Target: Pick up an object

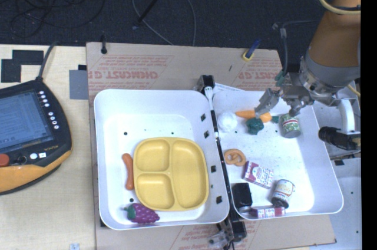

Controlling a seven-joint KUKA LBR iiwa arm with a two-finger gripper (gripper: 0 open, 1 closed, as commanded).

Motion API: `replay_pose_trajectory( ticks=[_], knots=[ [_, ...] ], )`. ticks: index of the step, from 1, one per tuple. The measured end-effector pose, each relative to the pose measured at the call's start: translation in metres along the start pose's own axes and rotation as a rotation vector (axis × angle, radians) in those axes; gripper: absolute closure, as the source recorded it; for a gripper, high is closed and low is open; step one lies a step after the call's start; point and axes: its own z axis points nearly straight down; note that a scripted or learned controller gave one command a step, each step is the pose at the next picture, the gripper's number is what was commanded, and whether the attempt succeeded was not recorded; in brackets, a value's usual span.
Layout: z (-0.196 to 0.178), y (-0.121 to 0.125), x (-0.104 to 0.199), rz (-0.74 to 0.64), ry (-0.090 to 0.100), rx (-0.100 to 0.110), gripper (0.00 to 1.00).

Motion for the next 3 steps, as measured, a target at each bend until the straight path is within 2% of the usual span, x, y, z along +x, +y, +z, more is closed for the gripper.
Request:
replay_pose_trajectory(
  ticks=[1, 2, 3],
  knots=[
    [0.073, 0.059, -0.041, 0.002, -0.001, 0.0, 0.0],
    [0.159, 0.059, -0.034, 0.0, 0.0, 0.002, 0.0],
    [0.147, 0.06, -0.034, 0.001, 0.0, -0.001, 1.0]
  ],
)
